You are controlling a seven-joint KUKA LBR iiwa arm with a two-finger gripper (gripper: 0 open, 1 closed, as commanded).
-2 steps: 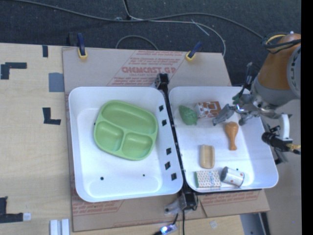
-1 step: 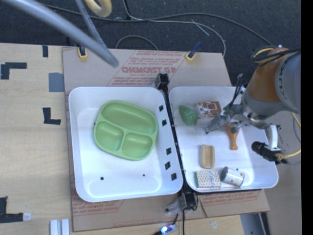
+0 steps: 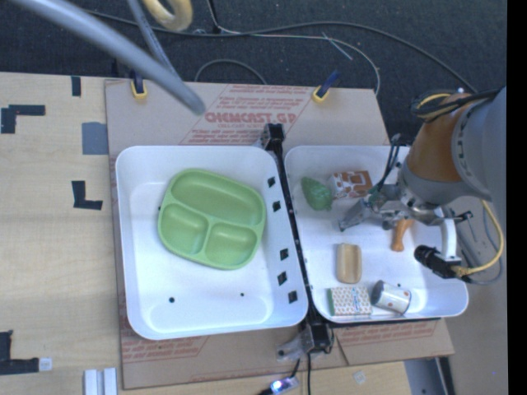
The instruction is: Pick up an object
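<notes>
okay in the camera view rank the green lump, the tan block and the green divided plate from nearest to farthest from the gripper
From the gripper:
1. Green lump, just to its left in the right bin.
2. Tan block, below it in the same bin.
3. Green divided plate, far left, in the left bin.

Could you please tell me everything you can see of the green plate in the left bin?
The green plate is a light green tray with rounded corners, seemingly plastic, divided into three compartments: one large and two smaller. It lies flat and right side up, turned at a slight angle, on the floor of the left bin, toward its far side. Nothing lies in it, and only the bin touches it.
</notes>
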